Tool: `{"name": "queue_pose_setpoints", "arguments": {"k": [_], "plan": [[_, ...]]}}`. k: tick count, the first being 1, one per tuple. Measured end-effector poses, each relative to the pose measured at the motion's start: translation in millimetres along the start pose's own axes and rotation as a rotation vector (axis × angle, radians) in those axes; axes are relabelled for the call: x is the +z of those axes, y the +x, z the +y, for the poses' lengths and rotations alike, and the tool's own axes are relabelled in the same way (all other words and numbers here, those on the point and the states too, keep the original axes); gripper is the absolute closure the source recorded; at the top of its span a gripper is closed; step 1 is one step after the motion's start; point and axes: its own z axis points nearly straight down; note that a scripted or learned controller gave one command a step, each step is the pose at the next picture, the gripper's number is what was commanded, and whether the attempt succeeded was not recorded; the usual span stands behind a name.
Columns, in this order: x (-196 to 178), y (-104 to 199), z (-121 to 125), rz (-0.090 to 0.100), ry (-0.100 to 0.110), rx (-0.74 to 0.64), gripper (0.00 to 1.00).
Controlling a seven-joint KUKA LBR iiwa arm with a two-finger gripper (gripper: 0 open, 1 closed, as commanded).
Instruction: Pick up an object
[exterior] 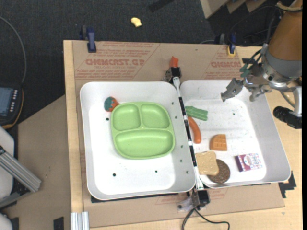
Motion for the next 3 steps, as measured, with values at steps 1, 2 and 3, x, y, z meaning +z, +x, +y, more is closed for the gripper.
{"name": "queue_pose_setpoints", "arguments": {"k": [1,2,3], "plan": [[94,10,-52,0.003,0.009,0.001,0.00],[156,26,-75,0.002,0.006,0.000,0.00],[142,24,-73,-0.001,-0.003,0.002,1.00]]}}
